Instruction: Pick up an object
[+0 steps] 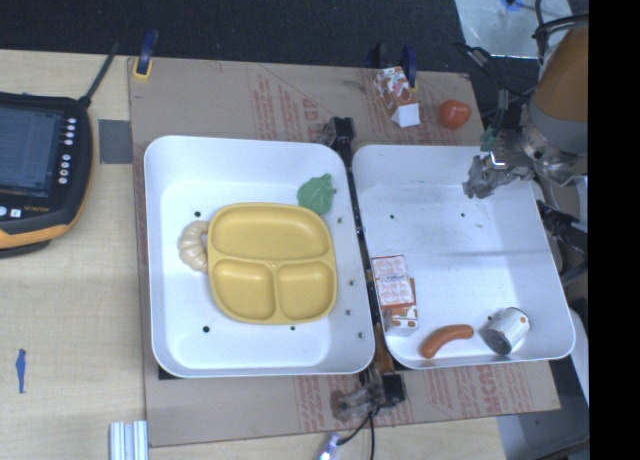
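Two white bins (160, 248) sat on cardboard. Over the right bin's far edge hung the gripper (480, 180), its jaws' state impossible to tell. Near that bin's front lay an orange-brown sausage (446, 339), untouched.

Around my two bins

A teach pendant (35, 170) lies at the wooden bench's (60, 328) left edge, screen up. A cardboard sheet (250, 98) lies under both white bins (152, 248); a blue clamp (146, 51) sits at its far left corner. Beyond the right bin, a small printed carton (397, 94) stands near a red ball (455, 113).
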{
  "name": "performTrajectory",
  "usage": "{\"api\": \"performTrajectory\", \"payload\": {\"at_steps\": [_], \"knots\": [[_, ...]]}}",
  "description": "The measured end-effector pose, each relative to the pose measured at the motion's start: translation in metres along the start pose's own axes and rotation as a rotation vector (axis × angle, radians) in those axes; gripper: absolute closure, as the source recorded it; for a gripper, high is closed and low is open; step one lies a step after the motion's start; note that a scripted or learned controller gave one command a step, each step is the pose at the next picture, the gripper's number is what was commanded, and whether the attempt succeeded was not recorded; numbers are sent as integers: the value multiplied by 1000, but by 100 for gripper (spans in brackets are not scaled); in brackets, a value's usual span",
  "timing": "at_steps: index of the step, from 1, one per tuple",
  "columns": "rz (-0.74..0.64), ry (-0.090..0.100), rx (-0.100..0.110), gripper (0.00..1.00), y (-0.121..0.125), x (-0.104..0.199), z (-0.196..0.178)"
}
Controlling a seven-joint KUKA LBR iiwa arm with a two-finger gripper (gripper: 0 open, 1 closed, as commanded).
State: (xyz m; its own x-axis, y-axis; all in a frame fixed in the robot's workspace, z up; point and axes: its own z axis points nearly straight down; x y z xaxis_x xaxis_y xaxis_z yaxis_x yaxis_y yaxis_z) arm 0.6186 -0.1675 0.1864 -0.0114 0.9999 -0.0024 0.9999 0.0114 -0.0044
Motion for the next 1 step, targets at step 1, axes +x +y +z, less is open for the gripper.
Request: {"api": "performTrajectory", "payload": {"at_steps": [1], "knots": [[5,2,0,100,-35,90,-5]]}}
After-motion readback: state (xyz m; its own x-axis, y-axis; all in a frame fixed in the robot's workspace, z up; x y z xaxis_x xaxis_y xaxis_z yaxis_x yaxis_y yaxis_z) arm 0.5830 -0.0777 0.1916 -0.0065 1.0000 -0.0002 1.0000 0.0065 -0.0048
